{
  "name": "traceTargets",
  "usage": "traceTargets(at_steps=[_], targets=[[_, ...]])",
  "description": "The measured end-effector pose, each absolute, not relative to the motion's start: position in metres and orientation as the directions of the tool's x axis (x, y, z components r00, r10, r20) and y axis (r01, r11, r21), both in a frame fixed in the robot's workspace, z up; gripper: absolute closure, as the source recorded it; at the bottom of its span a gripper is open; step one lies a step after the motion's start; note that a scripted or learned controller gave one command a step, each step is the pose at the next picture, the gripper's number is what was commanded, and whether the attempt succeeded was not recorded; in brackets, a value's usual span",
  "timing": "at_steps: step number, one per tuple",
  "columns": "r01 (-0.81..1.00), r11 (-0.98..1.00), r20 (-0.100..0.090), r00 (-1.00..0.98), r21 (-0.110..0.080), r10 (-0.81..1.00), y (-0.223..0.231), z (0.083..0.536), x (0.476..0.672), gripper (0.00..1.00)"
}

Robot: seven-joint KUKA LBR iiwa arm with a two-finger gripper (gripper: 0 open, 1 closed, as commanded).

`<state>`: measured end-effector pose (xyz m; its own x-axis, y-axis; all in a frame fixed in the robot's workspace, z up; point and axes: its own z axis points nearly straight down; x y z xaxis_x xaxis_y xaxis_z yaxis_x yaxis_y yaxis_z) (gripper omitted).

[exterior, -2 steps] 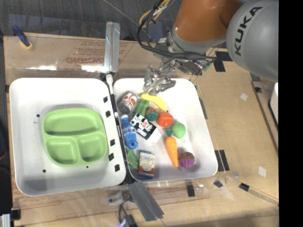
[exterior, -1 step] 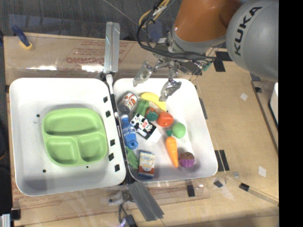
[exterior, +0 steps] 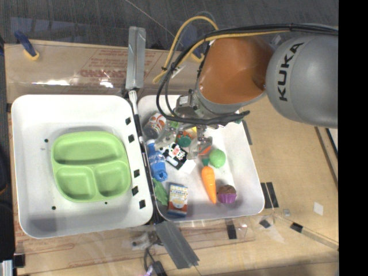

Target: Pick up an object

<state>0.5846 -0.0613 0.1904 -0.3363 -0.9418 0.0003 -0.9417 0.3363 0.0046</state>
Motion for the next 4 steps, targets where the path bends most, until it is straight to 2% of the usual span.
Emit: traceTargets(at_steps=[1, 2, 3, 4], targets=[[-0.921, 0.388, 0.002, -0.388, 0.000, -0.921, -0.119, 0.092, 0.540, 0.00], [-0.979, 0.203, -0.002, -0.203, -0.001, -0.979, -0.157, 0.092, 0.541, 0.00], [-0.993, 0.117, -0.001, -0.117, -0.002, -0.993, -0.118, 0.093, 0.599, 0.00], [-1.000, -0.004, -0.001, 0.004, 0.002, -1.000, -0.148, 0.091, 0.524, 0.00]])
